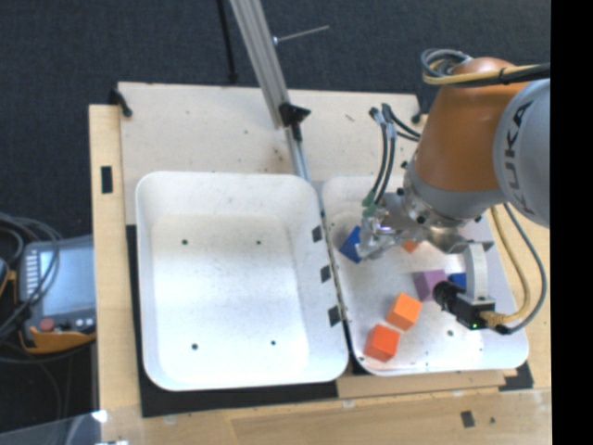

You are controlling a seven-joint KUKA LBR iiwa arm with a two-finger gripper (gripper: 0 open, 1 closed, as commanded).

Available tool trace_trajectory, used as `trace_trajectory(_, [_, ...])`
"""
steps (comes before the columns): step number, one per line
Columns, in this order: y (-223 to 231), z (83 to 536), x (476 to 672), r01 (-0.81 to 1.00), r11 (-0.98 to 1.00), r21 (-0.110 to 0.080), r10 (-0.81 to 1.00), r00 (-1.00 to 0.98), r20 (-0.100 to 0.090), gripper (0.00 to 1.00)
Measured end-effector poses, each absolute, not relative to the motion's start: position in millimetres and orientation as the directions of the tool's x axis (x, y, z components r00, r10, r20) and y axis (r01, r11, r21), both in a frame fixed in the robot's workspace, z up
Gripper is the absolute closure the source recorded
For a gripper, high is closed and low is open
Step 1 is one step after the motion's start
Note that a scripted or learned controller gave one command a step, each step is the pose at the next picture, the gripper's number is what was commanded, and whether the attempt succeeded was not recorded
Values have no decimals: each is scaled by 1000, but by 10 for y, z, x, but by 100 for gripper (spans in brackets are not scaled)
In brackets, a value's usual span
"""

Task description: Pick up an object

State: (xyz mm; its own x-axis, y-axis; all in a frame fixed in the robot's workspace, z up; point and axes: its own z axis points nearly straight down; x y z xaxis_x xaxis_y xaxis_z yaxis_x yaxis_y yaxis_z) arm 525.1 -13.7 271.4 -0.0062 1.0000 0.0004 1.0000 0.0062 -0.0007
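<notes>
My claw (371,239) hangs near the right bin's (445,364) left wall, touching a blue block (350,245). I cannot tell its state.

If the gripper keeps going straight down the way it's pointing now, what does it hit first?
Most likely the blue block: the gripper points down into the right bin and sits right beside it, toward the bin's left wall. Depth is unclear from this slant, so it may instead reach the bin floor next to it.

Matt white plastic bins (232,276) on bare wooden bench (195,128).
</notes>
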Motion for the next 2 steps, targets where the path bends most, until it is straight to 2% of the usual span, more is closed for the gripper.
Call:
trace_trajectory(1, [347,2699,5322,1000,6,1,1000,-6,1,100])
trace_trajectory(2, [830,2696,5266,1000,8,0,1000,-8,1,100])
